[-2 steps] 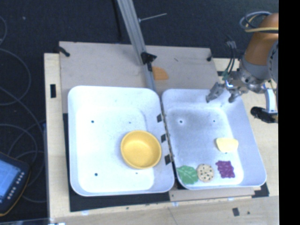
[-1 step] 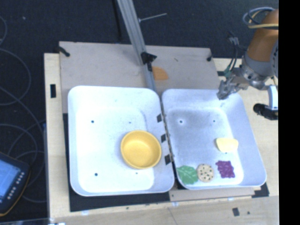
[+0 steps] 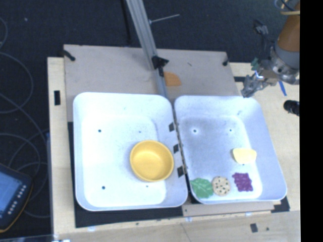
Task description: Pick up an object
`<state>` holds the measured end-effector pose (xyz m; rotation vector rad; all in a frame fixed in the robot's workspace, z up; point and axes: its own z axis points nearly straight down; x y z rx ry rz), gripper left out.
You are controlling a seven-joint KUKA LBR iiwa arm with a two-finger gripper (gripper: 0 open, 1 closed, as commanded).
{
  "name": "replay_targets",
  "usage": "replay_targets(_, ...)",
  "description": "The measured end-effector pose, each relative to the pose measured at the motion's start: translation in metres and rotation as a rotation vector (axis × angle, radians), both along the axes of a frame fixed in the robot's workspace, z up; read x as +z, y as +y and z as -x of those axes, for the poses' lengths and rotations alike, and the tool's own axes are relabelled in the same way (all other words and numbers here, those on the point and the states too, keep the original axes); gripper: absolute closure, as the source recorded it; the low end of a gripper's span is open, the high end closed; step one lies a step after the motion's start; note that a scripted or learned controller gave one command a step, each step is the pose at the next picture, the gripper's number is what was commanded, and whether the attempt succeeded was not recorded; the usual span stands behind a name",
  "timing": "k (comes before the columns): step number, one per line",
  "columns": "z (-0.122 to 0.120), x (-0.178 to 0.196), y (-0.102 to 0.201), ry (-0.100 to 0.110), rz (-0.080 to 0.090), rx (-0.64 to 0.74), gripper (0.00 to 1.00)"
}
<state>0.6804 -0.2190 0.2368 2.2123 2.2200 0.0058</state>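
While the tool [image 3: 251, 87], grip state unclear, hovers beyond the right bin [image 3: 262, 120], the yellow piece [image 3: 244, 156] lies well apart.

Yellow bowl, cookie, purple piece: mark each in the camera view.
yellow bowl [image 3: 151, 161], camera view, centre of its inside.
cookie [image 3: 220, 185], camera view, middle of its top face.
purple piece [image 3: 243, 181], camera view, its middle.

A slanted metal rail [image 3: 143, 32] and an orange patch [image 3: 172, 79] on the tabletop [image 3: 59, 135] lie left of the jaws, with black cables [image 3: 20, 110] and a tablet [image 3: 11, 195] far left.
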Motion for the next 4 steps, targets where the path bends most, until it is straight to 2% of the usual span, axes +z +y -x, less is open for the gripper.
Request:
replay_targets(1, 0.0, -0.009, -0.001, 0.008, 0.0, 0.0, 1.0)
replay_targets(3, 0.007, 0.012, 0.097, 0.006, -0.004, 0.004, 1.0)
replay_targets(4, 0.002, 0.02, 0.149, 0.005, -0.004, 0.004, 1.0)
